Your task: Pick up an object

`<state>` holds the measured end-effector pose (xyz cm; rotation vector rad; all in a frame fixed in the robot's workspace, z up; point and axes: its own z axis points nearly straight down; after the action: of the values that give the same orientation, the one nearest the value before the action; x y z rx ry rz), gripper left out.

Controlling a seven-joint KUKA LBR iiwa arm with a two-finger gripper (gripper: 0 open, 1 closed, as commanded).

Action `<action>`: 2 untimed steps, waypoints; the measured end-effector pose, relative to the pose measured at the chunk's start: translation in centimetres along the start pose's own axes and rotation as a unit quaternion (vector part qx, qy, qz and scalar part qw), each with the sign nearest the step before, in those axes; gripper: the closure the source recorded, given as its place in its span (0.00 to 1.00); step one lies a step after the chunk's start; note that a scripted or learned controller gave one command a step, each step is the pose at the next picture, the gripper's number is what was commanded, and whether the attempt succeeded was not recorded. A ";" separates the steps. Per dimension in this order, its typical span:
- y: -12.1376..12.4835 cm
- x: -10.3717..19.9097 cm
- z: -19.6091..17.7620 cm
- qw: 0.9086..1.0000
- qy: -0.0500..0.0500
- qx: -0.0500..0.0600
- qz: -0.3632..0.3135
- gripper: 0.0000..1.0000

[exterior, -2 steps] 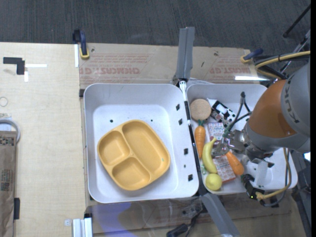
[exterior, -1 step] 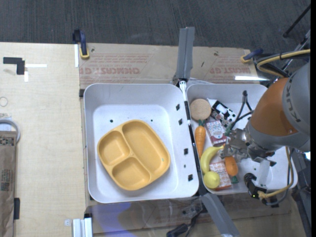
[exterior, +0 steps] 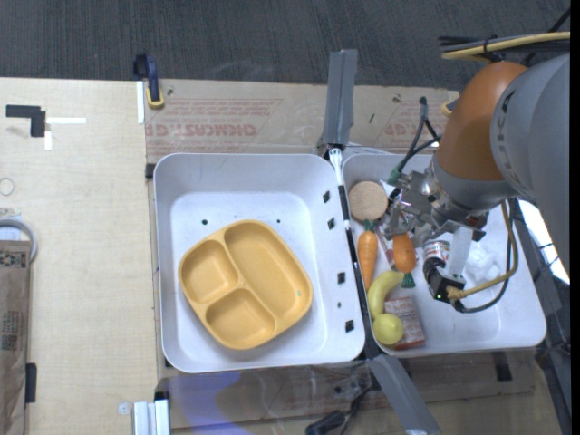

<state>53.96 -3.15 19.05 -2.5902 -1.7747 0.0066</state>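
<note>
The right bin holds several toy foods: a round tan bun, a long carrot, a short orange piece, a yellow banana, a lemon and a red-labelled packet. My gripper reaches down from the right into the bin's left half. It hangs just above the short orange piece and right of the bun. The wrist hides its tips and whether they touch the piece.
The left bin holds a yellow three-compartment plate. A grey divider post stands between the bins at the back. A small can and crumpled white plastic lie under the arm. Cables loop off the wrist.
</note>
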 end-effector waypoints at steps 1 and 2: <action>0.0 0.0 0.0 1.000 0.000 0.000 0.000 0.00; -3.3 1.5 0.0 1.000 0.000 0.000 -0.029 0.00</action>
<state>51.43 -0.61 19.04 -2.5372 -1.8488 0.0074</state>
